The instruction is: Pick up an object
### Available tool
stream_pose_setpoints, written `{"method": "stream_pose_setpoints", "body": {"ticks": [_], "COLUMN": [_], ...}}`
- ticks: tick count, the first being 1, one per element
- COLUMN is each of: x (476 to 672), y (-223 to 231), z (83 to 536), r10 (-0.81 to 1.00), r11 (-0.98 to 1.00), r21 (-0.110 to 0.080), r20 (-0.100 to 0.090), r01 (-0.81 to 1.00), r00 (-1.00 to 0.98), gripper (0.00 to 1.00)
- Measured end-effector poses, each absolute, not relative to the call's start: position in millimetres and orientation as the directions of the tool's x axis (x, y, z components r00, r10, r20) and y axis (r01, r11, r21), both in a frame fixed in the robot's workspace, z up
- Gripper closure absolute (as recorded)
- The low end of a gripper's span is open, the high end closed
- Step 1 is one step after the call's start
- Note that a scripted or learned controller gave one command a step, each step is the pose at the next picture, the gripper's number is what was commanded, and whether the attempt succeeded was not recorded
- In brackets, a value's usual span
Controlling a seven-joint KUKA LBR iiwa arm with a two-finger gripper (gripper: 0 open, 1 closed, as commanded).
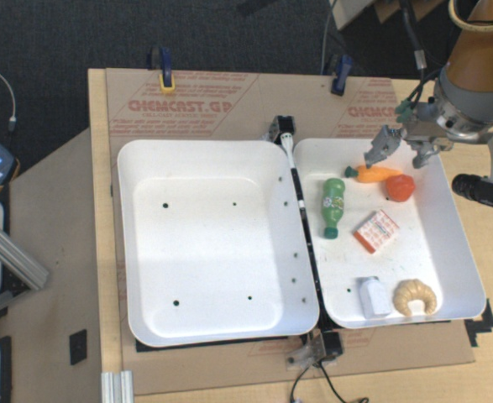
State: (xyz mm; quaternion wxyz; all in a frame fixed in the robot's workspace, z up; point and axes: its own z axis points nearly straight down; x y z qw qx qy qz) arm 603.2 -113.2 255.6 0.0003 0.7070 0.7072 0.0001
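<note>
Right bin (448, 250) holds all the objects: orange carrot (379, 174) lying flat near the far wall, red tomato (400, 187) touching or just beside its right end, green bottle (333, 207) lying on its side left of them with cap toward the near side, small red-and-white box (376, 231) mid-bin, tilted, then at the near rim a grey-white block (373, 296) and a tan croissant (416, 297) side by side, just apart. Claw (404, 147) hangs above the far end of the right bin, over the carrot and tomato; fingers spread apart, one grey finger (381, 147) angled down-left toward the carrot's left end, the other on the right above the tomato. Nothing between the fingers, no object lifted; can't tell if a fingertip touches the carrot. Grey wrist with orange band (479, 36) comes in from upper right. Left bin (200, 242) sits beside the right one, rims touching along the middle; a few dark dots on its floor. Both bins rest on a brown board (229, 99) with red printing on the tabletop, blue clamps (165, 64) at the far edge. Black cable (296, 191) runs along the seam between bins.
</note>
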Motion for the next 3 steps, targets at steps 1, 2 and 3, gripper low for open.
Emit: {"method": "stream_pose_setpoints", "body": {"ticks": [1,2,3], "x": [603.2,602.7,648.5], "y": [-113,-158,-228], "z": [256,405,343], "r10": [1.0,1.0,1.0], "r11": [0.0,-0.004,-0.005], "r21": [0.001,0.02,0.001], "r20": [0.0,-0.008,-0.005], "r01": [1.0,1.0,1.0], "r00": [0.0,0.004,0.005], "gripper": [0.0,0.0,0.0]}}
